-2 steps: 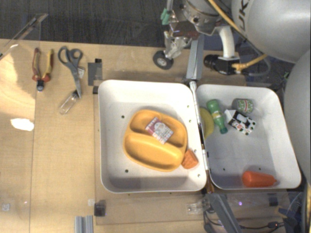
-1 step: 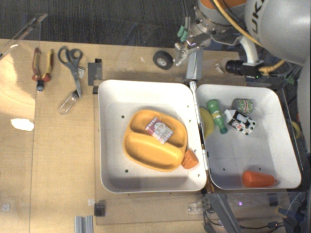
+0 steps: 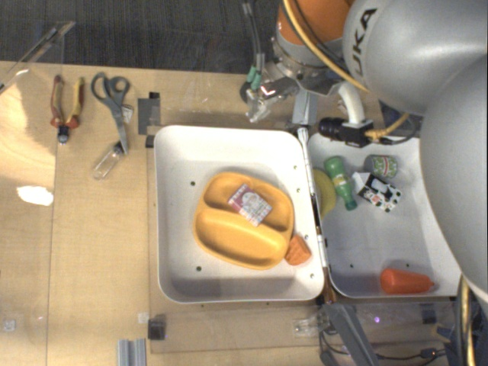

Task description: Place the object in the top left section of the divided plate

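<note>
- The yellow divided plate [image 3: 242, 231] is seen lying in the left bin [image 3: 175, 204], tilted somewhat in the view
- A small pink-and-white packet [image 3: 250, 203] is seen resting on the plate, across the ridge between its two upper sections
- An orange carrot-like piece [image 3: 298, 251] is set against the plate's lower right edge
- The gripper [image 3: 259, 97] is held above the bench beyond the left bin's far rim, well apart from the plate; whether its jaws are wide or narrow cannot be told
- A green bottle [image 3: 341, 179] is laid in the right bin [image 3: 358, 258]
</note>
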`<state>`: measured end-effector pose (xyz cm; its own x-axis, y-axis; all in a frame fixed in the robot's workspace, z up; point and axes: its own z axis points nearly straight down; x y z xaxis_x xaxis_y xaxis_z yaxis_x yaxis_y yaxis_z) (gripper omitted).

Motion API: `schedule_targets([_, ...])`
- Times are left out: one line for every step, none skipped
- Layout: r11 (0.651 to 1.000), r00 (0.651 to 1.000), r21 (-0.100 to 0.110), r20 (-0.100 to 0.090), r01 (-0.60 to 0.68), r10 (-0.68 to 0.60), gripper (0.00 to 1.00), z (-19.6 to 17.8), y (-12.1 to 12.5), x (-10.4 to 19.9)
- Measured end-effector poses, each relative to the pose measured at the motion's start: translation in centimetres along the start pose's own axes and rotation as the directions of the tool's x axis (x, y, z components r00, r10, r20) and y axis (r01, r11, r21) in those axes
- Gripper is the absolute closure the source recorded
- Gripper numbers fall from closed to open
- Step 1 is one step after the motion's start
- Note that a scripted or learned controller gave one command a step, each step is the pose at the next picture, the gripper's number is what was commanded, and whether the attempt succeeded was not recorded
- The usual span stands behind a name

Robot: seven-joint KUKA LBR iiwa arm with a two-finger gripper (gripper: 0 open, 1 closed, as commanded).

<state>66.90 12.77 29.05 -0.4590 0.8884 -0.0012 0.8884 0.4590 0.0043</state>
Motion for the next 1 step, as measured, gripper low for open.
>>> schedule_targets([0.999,0.999,0.001,-0.001,-0.033,0.033,1.0,1.84,2.51,4.96])
